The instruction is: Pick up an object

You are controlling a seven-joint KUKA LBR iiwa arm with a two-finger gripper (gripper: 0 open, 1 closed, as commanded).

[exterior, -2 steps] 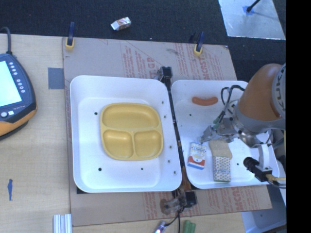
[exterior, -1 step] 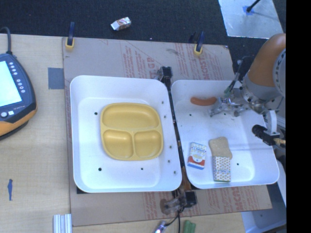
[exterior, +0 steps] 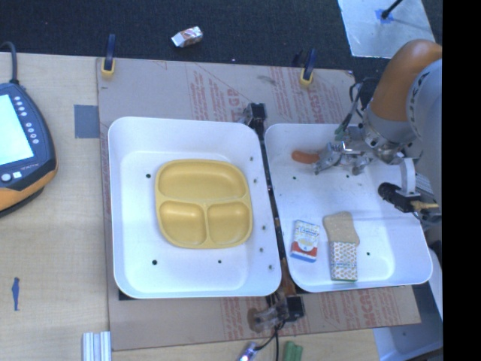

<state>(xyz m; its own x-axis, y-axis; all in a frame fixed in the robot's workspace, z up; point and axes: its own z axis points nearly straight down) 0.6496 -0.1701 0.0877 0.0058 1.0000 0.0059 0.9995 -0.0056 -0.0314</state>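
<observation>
Approach step: tool (exterior: pixel 340 156) is hovering low in the right bin (exterior: pixel 391 269) beside the sausage (exterior: pixel 304 156), finger state untellable; next needing descent onto it.

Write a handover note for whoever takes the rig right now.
Gripper: low over the far part of the right bin, next to the sausage; nothing seen held.
Right bin also holds a small carton, a sponge and a patterned box near the front.
Left bin: yellow tray.
Done: no pick yet.
Left: grasp one object and lift it; the sausage looks nearest.
</observation>
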